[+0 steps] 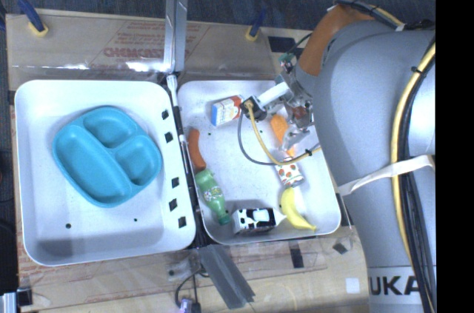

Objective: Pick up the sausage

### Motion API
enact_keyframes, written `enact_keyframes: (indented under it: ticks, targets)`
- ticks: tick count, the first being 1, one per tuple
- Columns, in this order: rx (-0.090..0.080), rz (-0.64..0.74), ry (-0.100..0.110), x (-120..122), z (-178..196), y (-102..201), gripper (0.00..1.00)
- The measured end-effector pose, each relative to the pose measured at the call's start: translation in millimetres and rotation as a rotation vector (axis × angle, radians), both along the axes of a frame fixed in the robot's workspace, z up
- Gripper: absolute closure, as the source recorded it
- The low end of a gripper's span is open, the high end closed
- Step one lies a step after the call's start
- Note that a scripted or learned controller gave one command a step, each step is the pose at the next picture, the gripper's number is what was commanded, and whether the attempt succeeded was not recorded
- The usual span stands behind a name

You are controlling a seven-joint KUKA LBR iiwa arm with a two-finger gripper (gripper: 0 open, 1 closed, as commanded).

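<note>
Left bin (29,156) carries a blue sectioned plate (107,154). In the right bin (222,230), the sausage (195,147) lies along the left wall, above a green bottle (211,195). Further right, the pincer (296,128) hovers beside an orange piece (278,128); its grip can't be made out.

Both bins: white; left bin (29,156), right bin (222,149). Sectioned plate (107,154) in left bin: light turquoise blue. Sausage (195,146): reddish orange. Bottle (211,194): green, paler label. Banana (295,212): yellow. Small carton (255,218): black-and-white patches. Another carton (224,111): white and blue with an orange-red end. Orange piece (278,128) near gripper (296,128). Small box (290,173): white with red marks. Arm (370,134): grey, orange band (326,38). Cable (252,138): yellow.
</note>
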State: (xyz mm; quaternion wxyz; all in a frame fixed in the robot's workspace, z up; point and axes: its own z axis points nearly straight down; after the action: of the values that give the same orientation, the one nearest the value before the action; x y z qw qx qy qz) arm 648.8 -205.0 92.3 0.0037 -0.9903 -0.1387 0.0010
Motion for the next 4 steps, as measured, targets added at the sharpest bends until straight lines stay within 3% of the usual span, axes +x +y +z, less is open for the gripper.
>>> enact_keyframes:
  ticks: [1, 2, 3, 4]
  targets:
    - [-0.002, -0.015, 0.002, -14.0, 35.0, 50.8, 0.00]
    - [-0.002, 0.038, 0.008, -2.4, -2.5, 113.1, 0.00]
    - [-0.005, -0.074, -0.001, -47.9, 119.2, 22.7, 0.00]
    - [-0.005, 0.060, 0.001, -19.5, -1.5, 95.3, 0.00]
